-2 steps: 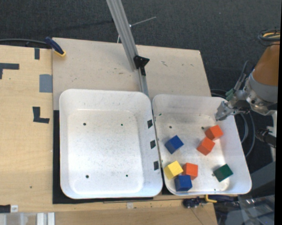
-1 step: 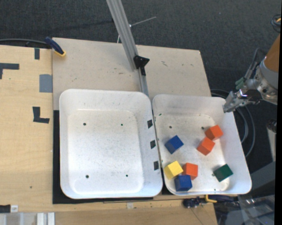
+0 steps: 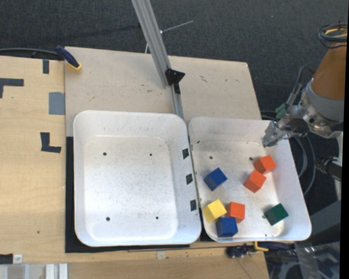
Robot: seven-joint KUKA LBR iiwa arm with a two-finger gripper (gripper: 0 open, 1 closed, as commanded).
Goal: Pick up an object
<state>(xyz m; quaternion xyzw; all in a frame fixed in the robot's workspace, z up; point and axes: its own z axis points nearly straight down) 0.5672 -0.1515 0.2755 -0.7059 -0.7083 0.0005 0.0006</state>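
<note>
The right bin (image 3: 231, 138) holds several small blocks. Two orange blocks (image 3: 265, 164) (image 3: 254, 181) lie near its right side, and a blue block (image 3: 215, 178) sits toward the middle. A yellow block (image 3: 215, 209), a third orange block (image 3: 236, 211) and a second blue block (image 3: 227, 226) cluster at the front. A green block (image 3: 276, 214) rests at the front right. My gripper (image 3: 271, 136) hangs over the bin's back right corner, a little behind the nearest orange block, with nothing visibly in it.
The left bin (image 3: 127, 174) stands beside the right one. A slanted metal pole (image 3: 158, 44) crosses the bench behind the bins. Cables (image 3: 311, 164) run along the right bin's outer edge. A blue and yellow clamp (image 3: 69, 57) lies at the bench's back left.
</note>
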